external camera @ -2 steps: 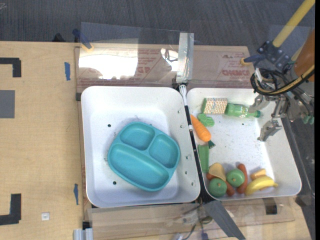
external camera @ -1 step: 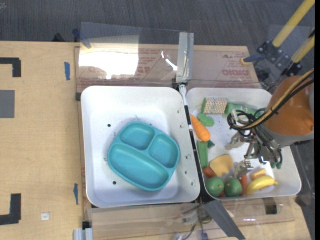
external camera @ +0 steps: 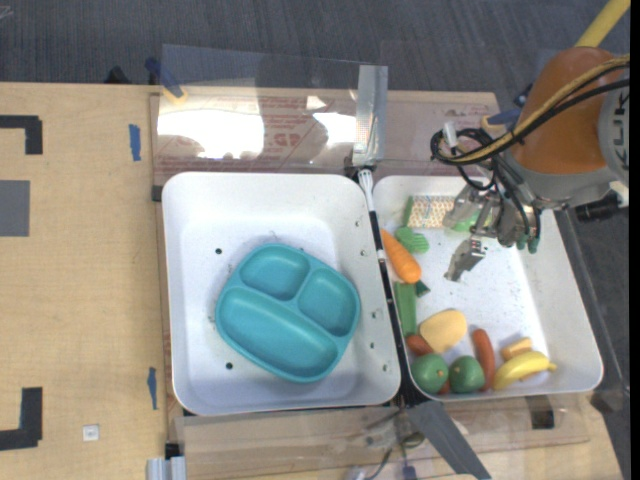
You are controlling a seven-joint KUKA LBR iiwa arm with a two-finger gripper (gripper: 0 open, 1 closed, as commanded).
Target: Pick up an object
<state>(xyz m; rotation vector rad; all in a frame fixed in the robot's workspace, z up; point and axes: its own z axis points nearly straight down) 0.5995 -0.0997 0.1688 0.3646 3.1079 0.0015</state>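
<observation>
My gripper (external camera: 487, 243) hangs over the back middle of the right bin (external camera: 560, 298), open, with nothing between its fingers. In that bin lie an orange carrot (external camera: 400, 257) with a green leafy piece (external camera: 411, 239) by the left wall, a dark green cucumber (external camera: 407, 304), a yellow potato-like piece (external camera: 443, 328), two green round fruits (external camera: 432, 371) (external camera: 466, 373), a red-orange chili (external camera: 484, 350) and a yellow banana (external camera: 523, 369). A bit of green (external camera: 456, 222) peeks out just left of the gripper. All the food lies left of or in front of the gripper.
The left bin (external camera: 200, 218) holds a teal divided plate (external camera: 288, 311). A speckled flat pad (external camera: 430, 211) lies at the right bin's back left. The arm's orange band (external camera: 570, 108) and its cables hang over the back right corner. The divider rim (external camera: 378, 268) runs between the bins.
</observation>
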